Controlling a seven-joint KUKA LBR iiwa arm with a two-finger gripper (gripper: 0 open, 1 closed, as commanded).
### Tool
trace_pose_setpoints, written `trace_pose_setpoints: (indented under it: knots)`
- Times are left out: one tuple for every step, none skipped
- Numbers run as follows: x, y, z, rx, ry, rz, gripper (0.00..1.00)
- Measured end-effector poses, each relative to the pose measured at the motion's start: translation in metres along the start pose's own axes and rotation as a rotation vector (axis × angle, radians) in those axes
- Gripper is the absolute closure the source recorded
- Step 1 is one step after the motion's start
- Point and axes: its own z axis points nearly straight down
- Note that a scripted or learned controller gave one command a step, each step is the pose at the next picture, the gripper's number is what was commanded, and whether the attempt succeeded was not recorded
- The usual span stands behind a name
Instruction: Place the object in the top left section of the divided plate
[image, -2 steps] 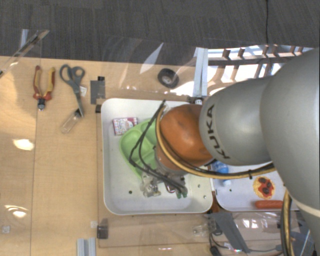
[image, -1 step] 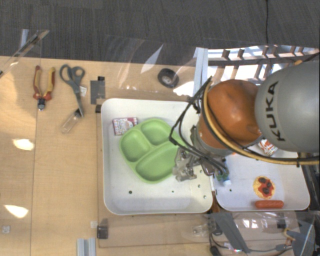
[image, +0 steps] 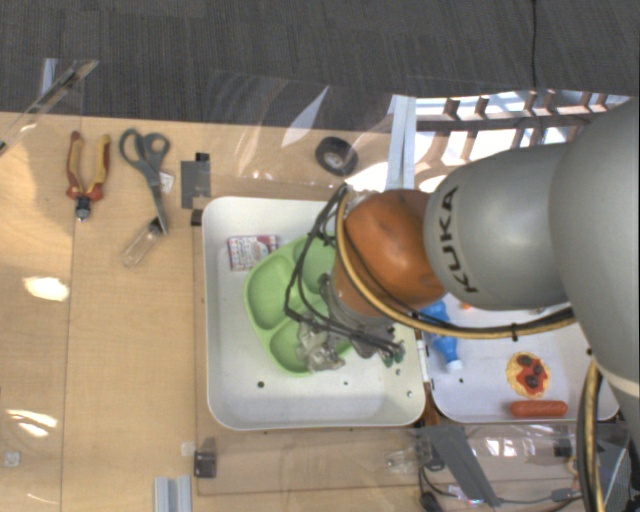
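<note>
A light green divided plate (image: 268, 290) lies in the left white bin (image: 232, 390), partly under the arm. My gripper (image: 318, 352) hangs low over the plate's near section, at its lower right rim. The metal fingers are small and cluttered by cables. No object shows between them. The arm's orange band (image: 390, 250) and grey body cover the plate's right side and whatever lies there.
A small red and white packet (image: 251, 250) rests in the left bin's far corner beside the plate. The right bin (image: 480, 395) holds a blue item (image: 442, 345), a toy pizza slice (image: 528, 373) and a red sausage (image: 537, 408). Pliers (image: 84, 175), scissors (image: 150, 170) and a tape roll (image: 336, 154) lie on the bench.
</note>
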Motion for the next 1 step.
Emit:
trace_pose_setpoints:
  knots:
    - [-0.0642, 0.0234, -0.1648, -0.005, 0.013, -0.197, 1.00]
